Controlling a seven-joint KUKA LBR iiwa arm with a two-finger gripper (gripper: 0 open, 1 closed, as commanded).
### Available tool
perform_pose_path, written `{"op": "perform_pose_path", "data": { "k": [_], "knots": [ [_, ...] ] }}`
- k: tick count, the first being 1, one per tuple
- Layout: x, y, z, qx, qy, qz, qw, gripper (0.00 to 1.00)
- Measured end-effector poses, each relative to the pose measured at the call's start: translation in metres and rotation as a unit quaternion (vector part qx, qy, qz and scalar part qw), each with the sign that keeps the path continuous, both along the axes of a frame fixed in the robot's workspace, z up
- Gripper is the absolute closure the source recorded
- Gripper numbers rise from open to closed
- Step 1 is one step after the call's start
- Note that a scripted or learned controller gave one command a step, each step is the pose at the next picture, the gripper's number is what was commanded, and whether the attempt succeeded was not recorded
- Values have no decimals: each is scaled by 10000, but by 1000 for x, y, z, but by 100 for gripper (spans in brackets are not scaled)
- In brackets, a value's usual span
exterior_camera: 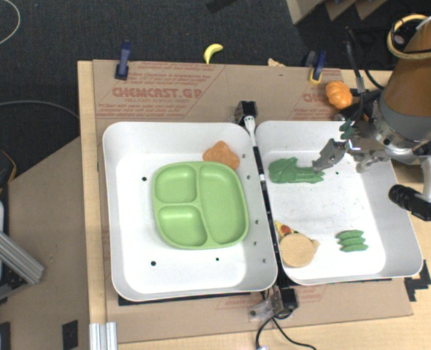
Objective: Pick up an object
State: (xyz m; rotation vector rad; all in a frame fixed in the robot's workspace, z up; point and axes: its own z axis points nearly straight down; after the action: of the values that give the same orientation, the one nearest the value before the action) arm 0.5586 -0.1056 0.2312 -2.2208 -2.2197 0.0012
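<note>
- A tan round piece is seen at the near left corner of the right bin, with green pea pods near it to the right.
- A green divided plate is placed mid left bin; an orange piece touches its far edge.
- A dark green leafy item is lying at the right bin's far left.
- The jaws are positioned at the leafy item's right end; how far they are parted cannot be told, and no grasp is visible.
- An orange ball and a yellow banana are located beyond the bins, at the far worktop edge.

Two white bins, one green plate, four food toys.
</note>
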Motion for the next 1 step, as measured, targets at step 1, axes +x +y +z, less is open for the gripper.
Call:
{"op": "perform_pose_path", "data": {
  "k": [1],
  "knots": [
    [-50, 72, 69, 7, -33, 39, 10000, 0]
  ]
}}
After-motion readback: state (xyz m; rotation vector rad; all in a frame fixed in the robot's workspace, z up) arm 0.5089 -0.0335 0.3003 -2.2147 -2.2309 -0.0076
